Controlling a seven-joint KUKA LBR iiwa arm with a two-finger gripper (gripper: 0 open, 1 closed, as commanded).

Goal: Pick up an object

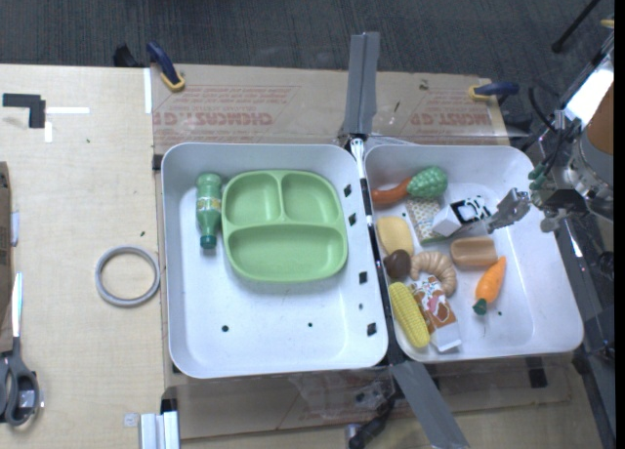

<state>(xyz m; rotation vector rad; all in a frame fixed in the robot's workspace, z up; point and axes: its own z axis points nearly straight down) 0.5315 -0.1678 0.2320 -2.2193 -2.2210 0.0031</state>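
Observation:
The right bin (pixel 547 325) holds several toy foods. A brown block (pixel 474 252) lies beside a small carrot (pixel 490 283), with a croissant (pixel 435 266), a corn cob (pixel 408 315) and a yellow piece (pixel 395 235) further left. Near the back lie an orange vegetable (pixel 389 192) and a leafy green piece (pixel 427 183). A black-and-white item (pixel 472 210) sits mid-bin. My gripper (pixel 510 209) hangs over the bin's right half, just right of the black-and-white item and above the brown block. I see nothing held in it.
The left bin (pixel 264 340) holds a green divided plate (pixel 285 225) and a green bottle (pixel 208 208). A tape ring (pixel 128 274) and scissors (pixel 20 384) lie on the bench at left. Cardboard (pixel 254 110) and clamps sit behind the bins.

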